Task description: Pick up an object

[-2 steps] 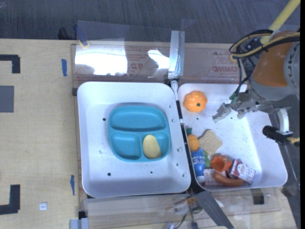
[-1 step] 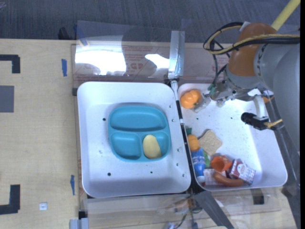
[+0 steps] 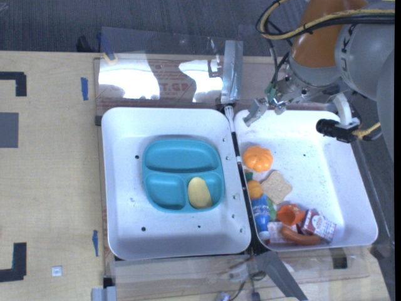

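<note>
My gripper (image 3: 252,115) hangs over the far left corner of the right bin (image 3: 338,168), close to the wall between the two bins. I see nothing in it. Below it in that bin lie a small orange pumpkin (image 3: 257,158), a tan cracker (image 3: 276,186), a blue bottle (image 3: 260,213), an orange cup (image 3: 287,215), a red sausage (image 3: 294,234) and a red packet (image 3: 318,224). The pumpkin is the nearest of these to the gripper. In the left bin (image 3: 119,168) a blue divided plate (image 3: 178,157) holds a yellow potato-like piece (image 3: 199,192) in its near right compartment.
The grey arm with its orange band (image 3: 326,17) and cables reaches in from the top right, above the right bin's far edge. A black part of the wrist (image 3: 332,129) juts over that bin's far right. A shiny clear sheet (image 3: 156,74) lies behind the left bin.
</note>
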{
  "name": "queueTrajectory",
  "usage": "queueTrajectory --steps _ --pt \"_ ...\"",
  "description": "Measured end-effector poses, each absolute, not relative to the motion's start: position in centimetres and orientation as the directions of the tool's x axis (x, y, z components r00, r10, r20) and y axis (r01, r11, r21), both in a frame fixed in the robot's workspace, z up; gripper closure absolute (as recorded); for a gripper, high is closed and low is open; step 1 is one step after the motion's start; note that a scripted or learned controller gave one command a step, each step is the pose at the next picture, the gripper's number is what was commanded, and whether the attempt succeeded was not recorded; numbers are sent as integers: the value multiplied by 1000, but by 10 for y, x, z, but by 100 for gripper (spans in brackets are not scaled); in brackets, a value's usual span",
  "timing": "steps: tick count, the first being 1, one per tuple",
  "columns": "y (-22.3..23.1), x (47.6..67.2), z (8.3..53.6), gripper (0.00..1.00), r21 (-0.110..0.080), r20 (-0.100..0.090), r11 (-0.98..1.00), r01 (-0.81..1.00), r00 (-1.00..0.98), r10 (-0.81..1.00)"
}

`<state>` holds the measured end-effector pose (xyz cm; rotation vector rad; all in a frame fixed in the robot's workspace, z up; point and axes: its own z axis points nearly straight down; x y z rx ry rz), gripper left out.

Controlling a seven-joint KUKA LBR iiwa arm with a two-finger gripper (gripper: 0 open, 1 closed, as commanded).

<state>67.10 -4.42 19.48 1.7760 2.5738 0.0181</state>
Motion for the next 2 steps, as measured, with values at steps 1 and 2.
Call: queueTrajectory --steps 1,2 --pt "-46 670 199 100 11 -5 353 935 -353 936" --pt "-46 669 198 0 9 -5 353 935 -353 935"
